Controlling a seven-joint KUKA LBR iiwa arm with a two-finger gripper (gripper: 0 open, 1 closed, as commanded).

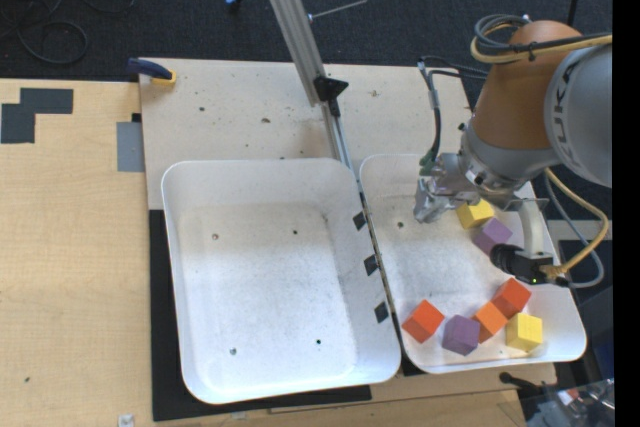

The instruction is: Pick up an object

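A: Camera view, stock by position, near to far. Right bin [560, 347], near edge: yellow cube [524, 331] at the near right corner; purple cube [461, 334] and orange cube [424, 320] beside it toward the divider; two more orange cubes [490, 316] and [513, 296] just behind.

B: Farther in?

A: Purple block [493, 235] by the right wall; yellow block [476, 212] just beyond it. Gripper [430, 206] stands low over the bin floor, just beside that yellow block on its divider side. State of the jaws: cannot tell. Left bin [190, 183]: no items listed.

B: Step in hand?

A: Judged as the approach; no cube is lifted. The next move calls for centring the jaws over one cube, likely the yellow block, closing, then rising.
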